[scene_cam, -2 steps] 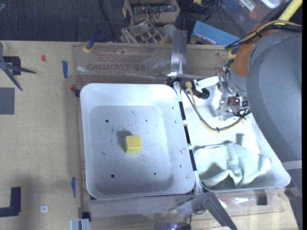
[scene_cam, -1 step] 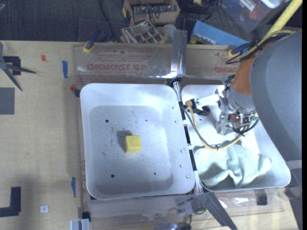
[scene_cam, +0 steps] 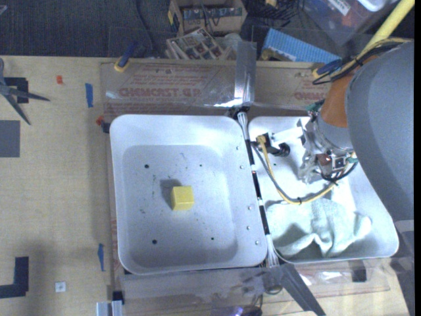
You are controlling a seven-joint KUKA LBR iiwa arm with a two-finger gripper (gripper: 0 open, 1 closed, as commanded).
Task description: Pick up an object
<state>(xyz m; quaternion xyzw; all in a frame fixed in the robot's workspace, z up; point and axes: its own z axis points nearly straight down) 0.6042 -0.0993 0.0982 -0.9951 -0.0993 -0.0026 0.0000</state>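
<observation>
A small yellow block [scene_cam: 183, 197] lies near the middle of the left bin [scene_cam: 131, 137]. The gripper [scene_cam: 314, 166] hangs over the right bin [scene_cam: 378, 239], above a crumpled white cloth [scene_cam: 325, 228]; its grip cannot be made out.

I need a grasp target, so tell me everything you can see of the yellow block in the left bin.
The yellow block is small, roughly cube-shaped and plain yellow, its material unclear. It rests flat near the middle of the left bin floor, turned slightly askew to the walls, casting a small shadow to its upper left. Nothing but the floor touches it.
</observation>
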